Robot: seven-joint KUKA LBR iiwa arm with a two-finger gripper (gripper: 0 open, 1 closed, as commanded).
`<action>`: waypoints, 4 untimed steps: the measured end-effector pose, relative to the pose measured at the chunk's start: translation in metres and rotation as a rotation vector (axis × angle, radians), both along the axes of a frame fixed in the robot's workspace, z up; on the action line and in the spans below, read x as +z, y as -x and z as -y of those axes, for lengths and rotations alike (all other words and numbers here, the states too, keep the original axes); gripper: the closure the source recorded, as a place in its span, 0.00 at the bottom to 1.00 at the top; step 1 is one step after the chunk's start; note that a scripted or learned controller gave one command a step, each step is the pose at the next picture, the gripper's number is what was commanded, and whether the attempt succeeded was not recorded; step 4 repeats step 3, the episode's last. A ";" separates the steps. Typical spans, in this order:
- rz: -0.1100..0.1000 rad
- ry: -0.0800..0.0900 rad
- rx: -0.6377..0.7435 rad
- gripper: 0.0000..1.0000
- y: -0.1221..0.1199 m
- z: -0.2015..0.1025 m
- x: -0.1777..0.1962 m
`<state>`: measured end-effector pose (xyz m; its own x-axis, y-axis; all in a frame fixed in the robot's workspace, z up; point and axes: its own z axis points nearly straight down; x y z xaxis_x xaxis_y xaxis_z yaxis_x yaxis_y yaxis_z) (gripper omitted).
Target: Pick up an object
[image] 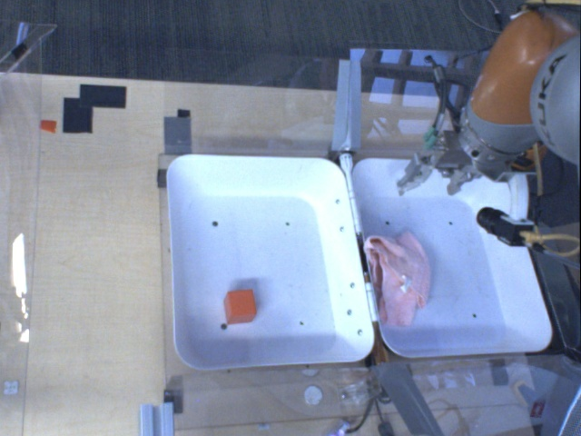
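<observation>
- Pink cloth, crumpled into a soft heap, lies in the right bin, pressed up against the wall it shares with the left bin.
- An orange block sits alone toward the near-left part of the left bin, well apart from everything else.
- From where I stand, the gripper hangs over the far edge of the right bin, its two fingers spread wide with nothing between them.
- The cloth looks like the nearer choice; the block would mean crossing the divider.
- To do this well, I'd say the arm should travel toward the near side and the shared wall until it is over the thickest fold of the cloth, not its thin edge.
- Coming down with the fingers kept wide and lined up so neither one strikes the bin wall seems wise, since the heap lies tight to it.
- Closing only once the tips are sunk into the fabric should gather enough to lift; a shallow pinch may slip off.
</observation>
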<state>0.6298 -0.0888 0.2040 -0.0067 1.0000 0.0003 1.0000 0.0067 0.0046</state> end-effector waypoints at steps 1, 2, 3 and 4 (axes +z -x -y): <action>0.001 0.001 -0.115 0.00 0.019 0.044 -0.109; 0.008 0.005 0.031 0.00 0.087 0.087 -0.114; 0.005 0.002 0.152 0.00 0.029 0.042 -0.072; 0.005 0.002 0.152 0.00 0.029 0.042 -0.072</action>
